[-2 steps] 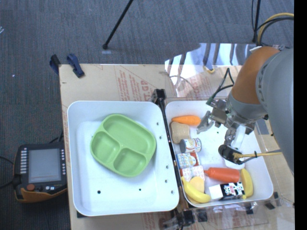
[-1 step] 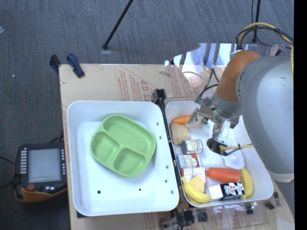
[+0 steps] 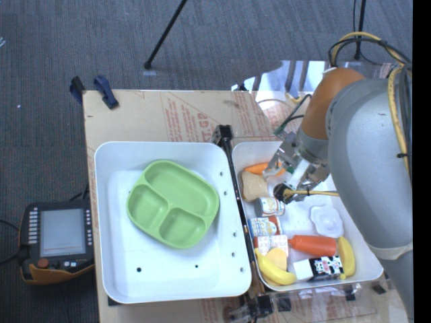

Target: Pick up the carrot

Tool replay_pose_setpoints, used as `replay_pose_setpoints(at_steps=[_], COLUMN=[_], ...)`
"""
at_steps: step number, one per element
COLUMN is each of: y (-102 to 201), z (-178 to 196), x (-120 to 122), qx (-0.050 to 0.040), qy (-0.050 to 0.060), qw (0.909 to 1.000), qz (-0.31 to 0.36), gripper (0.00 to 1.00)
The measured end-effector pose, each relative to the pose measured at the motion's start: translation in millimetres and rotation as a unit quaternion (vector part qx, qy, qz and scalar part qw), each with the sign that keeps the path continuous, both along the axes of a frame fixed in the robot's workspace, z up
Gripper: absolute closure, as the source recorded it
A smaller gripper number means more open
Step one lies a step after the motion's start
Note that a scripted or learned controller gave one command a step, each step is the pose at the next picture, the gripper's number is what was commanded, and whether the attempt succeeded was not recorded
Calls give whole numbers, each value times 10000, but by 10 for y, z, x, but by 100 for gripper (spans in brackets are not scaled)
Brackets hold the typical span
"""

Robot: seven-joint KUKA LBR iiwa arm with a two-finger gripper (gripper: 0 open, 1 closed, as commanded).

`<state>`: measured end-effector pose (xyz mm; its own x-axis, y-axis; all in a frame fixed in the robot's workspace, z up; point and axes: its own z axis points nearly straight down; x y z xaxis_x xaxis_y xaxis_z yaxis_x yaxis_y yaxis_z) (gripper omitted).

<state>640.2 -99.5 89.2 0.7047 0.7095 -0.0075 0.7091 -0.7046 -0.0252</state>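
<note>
Carrot [image 3: 257, 169] lies at the far end of the right bin [image 3: 372, 261], its orange body pointing toward the divider between the two bins, and its right end runs under the gripper [image 3: 288, 175]. The gripper hangs low over that end of the bin, just above the carrot and a tan bread-like piece [image 3: 253, 188] beside it. Whether the claw is wide or narrow cannot be told from this slant, since the wrist and its cables cover the tips; nor is it clear that it touches the carrot.

Nearer in the same bin sit a small bottle [image 3: 271, 207], a red and white carton [image 3: 263, 227], a second orange-red stick [image 3: 312, 245], two bananas [image 3: 274, 269], a black and white milk box [image 3: 319, 268] and a white lidded cup [image 3: 325, 220].

The left bin [image 3: 118, 261] holds a green divided plate [image 3: 173, 203], lying flat near its middle. The grey arm [image 3: 367, 160] with its orange band [image 3: 328, 96] reaches in from the right.
</note>
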Motion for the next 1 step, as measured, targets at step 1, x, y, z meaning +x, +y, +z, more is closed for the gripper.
replay_pose_setpoints(at_steps=[1], y=[25], z=[113], x=[44], qx=[-35], qy=[-90], qw=[9999], qz=[35], gripper=[100])
